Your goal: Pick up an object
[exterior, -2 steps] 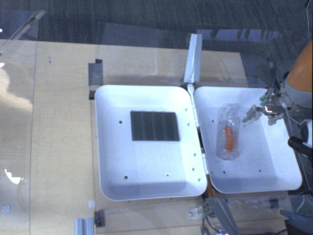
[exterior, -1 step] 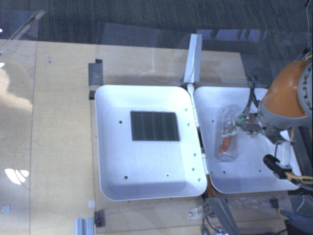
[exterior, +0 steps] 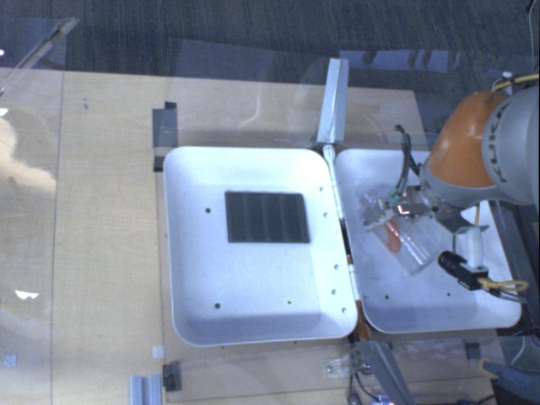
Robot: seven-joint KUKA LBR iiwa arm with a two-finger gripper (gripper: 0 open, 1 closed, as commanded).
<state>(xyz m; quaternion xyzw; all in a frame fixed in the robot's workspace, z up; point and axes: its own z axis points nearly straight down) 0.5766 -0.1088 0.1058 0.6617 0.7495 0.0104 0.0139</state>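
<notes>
End effector [exterior: 403,212] hovers low in the right bin [exterior: 375,306] beside a reddish stick [exterior: 393,238] and clear plastic piece [exterior: 415,250]; its grip cannot be told.

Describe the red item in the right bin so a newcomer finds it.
Take the white bin on the view's right, where the arm reaches in. Just below the hand lies a small, slim red-orange piece. Its colour sets it apart from the clear plastic item beside it.
</notes>
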